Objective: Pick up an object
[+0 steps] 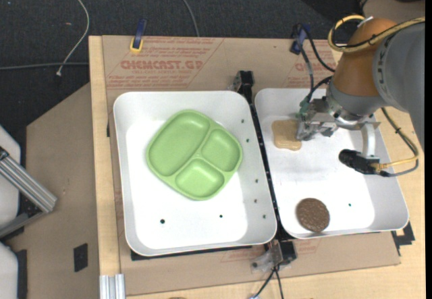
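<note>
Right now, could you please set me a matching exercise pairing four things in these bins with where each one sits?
Things:
1. green divided plate
2. tan flat piece
3. brown round disc
4. pincer

Places:
A. near front edge of the right bin
B. middle of the left bin
C. right bin's back left part, on the floor
D. just above the tan piece

Pairs: 1-B, 2-C, 3-A, 4-D

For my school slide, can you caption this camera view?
Robot arm's end effector reaches a tan cookie in the right bin; a green divided plate sits in the left bin.
</note>
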